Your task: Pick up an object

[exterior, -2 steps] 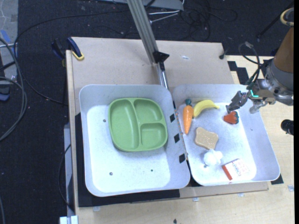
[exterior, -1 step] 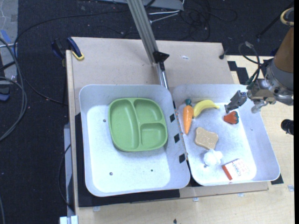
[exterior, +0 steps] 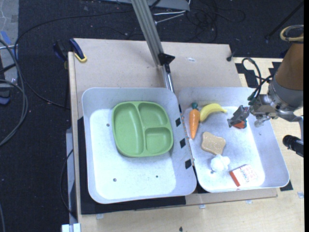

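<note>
The grey arm's two-finger gripper (exterior: 238, 119) hovers over the right white bin (exterior: 270, 153), near the yellow banana (exterior: 212, 110); nothing lifted yet, jaw state unclear.

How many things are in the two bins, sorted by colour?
Green: 1, the divided plate
Orange: 1, the carrot
Yellow: 1, the banana
Tan: 1, the bread slice
White: 1, the white lump
Red and white: 1, the small box
Total: 6

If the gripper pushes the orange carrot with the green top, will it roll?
The orange carrot with the green top looks round and tapered, so it would probably roll in a curve. Its smooth skin may be slippery. It lies close to the curved yellow banana, which might stop it.
</note>
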### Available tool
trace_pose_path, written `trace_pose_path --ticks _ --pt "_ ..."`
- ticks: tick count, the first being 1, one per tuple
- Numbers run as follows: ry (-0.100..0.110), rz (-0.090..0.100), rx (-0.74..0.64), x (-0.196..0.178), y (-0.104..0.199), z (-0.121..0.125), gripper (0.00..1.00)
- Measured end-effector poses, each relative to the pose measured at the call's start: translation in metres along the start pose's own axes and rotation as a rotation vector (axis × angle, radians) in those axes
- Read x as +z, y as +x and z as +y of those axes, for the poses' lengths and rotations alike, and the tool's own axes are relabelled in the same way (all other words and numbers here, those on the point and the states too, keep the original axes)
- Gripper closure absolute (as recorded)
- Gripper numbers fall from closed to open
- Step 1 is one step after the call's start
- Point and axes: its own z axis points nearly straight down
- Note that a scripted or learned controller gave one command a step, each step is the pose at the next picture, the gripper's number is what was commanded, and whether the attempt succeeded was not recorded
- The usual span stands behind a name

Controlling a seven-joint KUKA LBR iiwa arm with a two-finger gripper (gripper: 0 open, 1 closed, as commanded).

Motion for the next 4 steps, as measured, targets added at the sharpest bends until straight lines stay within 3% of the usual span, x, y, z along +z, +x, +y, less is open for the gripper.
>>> trace_pose_path --ticks 1,2,3,4 --pt "-0.001 0.0 -0.002 0.053 0.009 0.005 0.0" --pt "0.0 0.0 0.0 0.109 -0.001 0.004 0.0" --pt "-0.006 -0.001 0.0 0.095 -0.001 0.005 1.0" --pt "-0.011 -0.003 0.0 0.042 -0.011 0.009 1.0"
